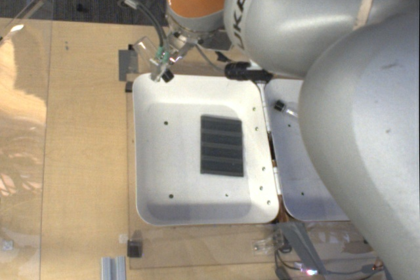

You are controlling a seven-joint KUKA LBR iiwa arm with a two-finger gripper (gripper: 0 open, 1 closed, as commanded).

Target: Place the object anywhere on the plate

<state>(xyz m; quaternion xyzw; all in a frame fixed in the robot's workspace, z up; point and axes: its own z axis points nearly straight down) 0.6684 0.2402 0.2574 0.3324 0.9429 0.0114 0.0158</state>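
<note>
Our hand (161, 69) hangs at the far left corner of the left bin (151, 206); whether it is spread or pinched we cannot tell. The dark ribbed object (222, 145) lies mid-bin, nearer us and rightward, long axis front-to-back.

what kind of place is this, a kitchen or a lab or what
Most likely a robotics lab or test cell: a big grey KUKA arm reaches over two shallow white bins on a wooden bench, with loose cables nearby.
</note>
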